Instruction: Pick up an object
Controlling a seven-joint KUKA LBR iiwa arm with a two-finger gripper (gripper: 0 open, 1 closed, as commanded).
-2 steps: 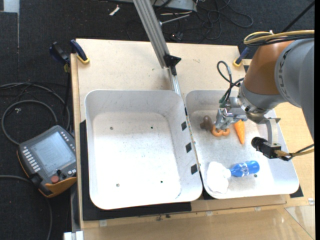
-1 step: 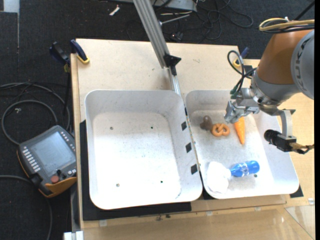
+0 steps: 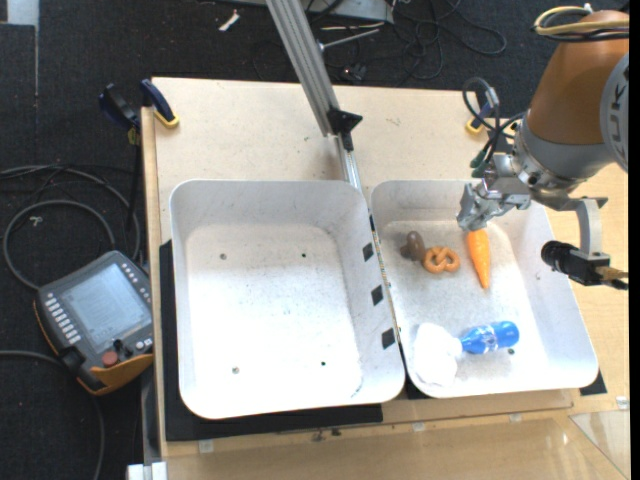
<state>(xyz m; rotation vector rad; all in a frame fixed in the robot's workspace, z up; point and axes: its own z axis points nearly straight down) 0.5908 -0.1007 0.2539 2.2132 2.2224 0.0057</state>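
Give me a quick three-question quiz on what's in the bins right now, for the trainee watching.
1. True or false: the carrot lies in the right bin.
2. Which lies nearest the gripper? A) blue bottle B) carrot C) white crumpled object
3. Fill in: the pretzel-shaped toy sits between the small brown object and the ____.

Key: 1 true; 2 B; 3 carrot.

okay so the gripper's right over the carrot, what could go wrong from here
The gripper sits at the carrot's thick top end, so a grasp there may tip it or let it slip out. The pretzel lies close beside the carrot and could get nudged. The bin's far wall is near too.
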